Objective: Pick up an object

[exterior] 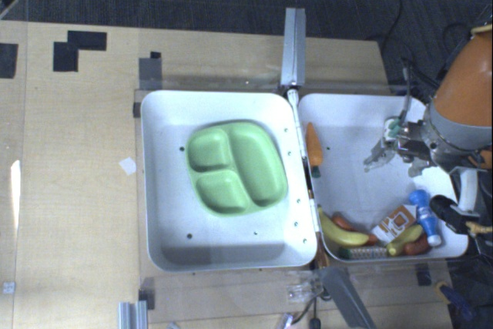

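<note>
Left bin [158, 189]: a shallow white bin holding a pale green divided plate [235, 167], which lies near the bin's middle with its three compartments facing up.
Divider: a grey metal rail [293, 50] runs between the two bins.
Right bin [347, 115]: a white bin with most of its floor bare; the objects sit along its left wall and front edge.
Carrot [313, 147]: an orange carrot lies against the left wall, pointing front to back.
Front cluster: a yellow banana [342, 233] sits in the front left corner, then a small brown and white carton [394, 224], then a blue bottle [424, 214] with a white cap, all packed close together.
Gripper [383, 154]: it hovers over the bare floor toward the bin's right side, fingers apart, with nothing between them.
Arm: grey with an orange band [468, 81], reaching in from the right.
Progress: judging from this, nothing is picked yet; choosing, reaching and closing on an object all remain.
Hard to make out: reddish and yellow items beneath the carton overlap too much to name, and the gripper's height above the floor is unclear.
</note>
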You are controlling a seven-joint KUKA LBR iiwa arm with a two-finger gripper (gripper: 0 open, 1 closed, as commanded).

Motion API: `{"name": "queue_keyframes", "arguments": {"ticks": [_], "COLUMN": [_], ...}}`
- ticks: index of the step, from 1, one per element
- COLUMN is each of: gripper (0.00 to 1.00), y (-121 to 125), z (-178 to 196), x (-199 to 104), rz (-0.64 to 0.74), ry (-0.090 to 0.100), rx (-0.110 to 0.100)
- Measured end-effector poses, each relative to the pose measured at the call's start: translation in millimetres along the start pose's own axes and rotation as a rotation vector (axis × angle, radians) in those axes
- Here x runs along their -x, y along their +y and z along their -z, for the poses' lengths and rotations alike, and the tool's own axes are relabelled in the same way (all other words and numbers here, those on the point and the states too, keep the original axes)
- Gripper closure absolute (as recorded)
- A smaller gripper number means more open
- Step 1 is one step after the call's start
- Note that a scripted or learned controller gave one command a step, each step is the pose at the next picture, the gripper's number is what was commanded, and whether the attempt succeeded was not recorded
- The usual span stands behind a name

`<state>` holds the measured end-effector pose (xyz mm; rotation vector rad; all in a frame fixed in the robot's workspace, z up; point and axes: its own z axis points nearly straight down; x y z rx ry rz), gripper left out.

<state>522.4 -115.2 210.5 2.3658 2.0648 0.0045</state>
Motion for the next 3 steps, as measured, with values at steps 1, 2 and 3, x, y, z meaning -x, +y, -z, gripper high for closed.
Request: {"name": "queue_keyframes", "arguments": {"ticks": [1, 2, 3], "gripper": [1.0, 1.0, 1.0], "y": [1.8, 74.7, 111.9], "z": [11.2, 102.7, 123.1], "x": [-1.2, -18.4, -60.6], "rz": [0.001, -0.119, -0.193], "ry": [0.001, -0.002, -0.002], "rx": [0.006, 0.003, 0.002]}}
